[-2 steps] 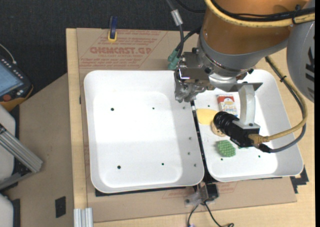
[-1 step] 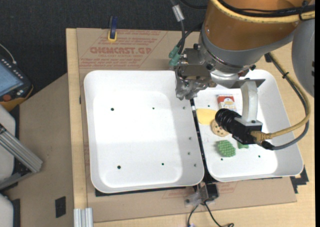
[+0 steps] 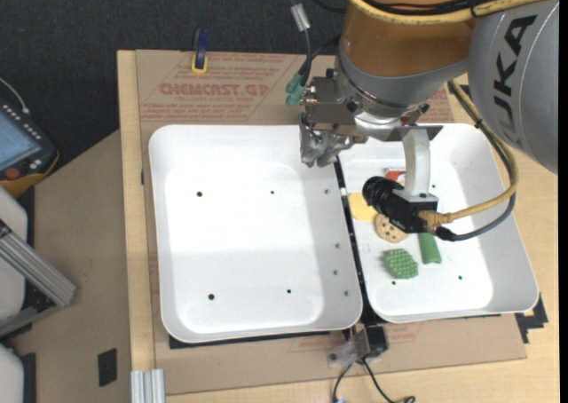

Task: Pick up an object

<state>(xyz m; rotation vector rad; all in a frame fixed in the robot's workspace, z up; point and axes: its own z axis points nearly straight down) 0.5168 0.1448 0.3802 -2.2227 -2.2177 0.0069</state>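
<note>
The hand [image 3: 320, 149] of the grey arm hangs over the seam between the two bins, at their far end. I cannot tell if it is open or closed, and I see nothing held in it.

All the things to pick lie in the shallow white plastic bin [image 3: 484, 215] under the arm. I take the round green knobbly object [image 3: 400, 263] as reference. Just beside it, on the side away from the seam, lies a short green stick [image 3: 429, 248]. Just behind it is a round tan disc with dark dots [image 3: 387, 229]. Further behind, toward the hand, is a flat yellow piece [image 3: 359, 208].

I think the green knobbly object is the best target, because the floor on its near side is free. The hand should travel until it is centred over it, descend straight, and close only when low. The tan disc is near, so a badly centred descent could push it.
</note>
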